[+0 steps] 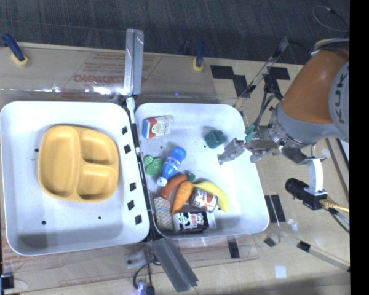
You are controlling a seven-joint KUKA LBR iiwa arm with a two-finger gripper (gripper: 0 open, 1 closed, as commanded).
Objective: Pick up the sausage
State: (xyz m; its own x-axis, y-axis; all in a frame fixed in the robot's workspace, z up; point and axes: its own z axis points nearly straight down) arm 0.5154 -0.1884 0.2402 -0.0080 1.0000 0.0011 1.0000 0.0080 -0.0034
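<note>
Evidently at the approach step, with no descent begun. Hangs as a gripper [229, 154] above the right bin [253, 192], close to its right wall, with nothing seen in its hold; how wide open, impossible to tell from this slant. Down and to the view's left of it, well apart: the sausage [169, 186], probably the reddish-brown piece, hard to make out. Lies pressed against the carrot [183, 194], heaped tight with the blue bottle [174, 160], the can [203, 200] and the banana [215, 193]. Next, by judgement: crossing to that heap, then coming down squarely on the sausage without catching the carrot. Open white floor just below and leftward of the gripper. Green toy [214, 137] just up-left, easily passed. Little room at the target itself, with the bin's inner rim close beyond.
</note>
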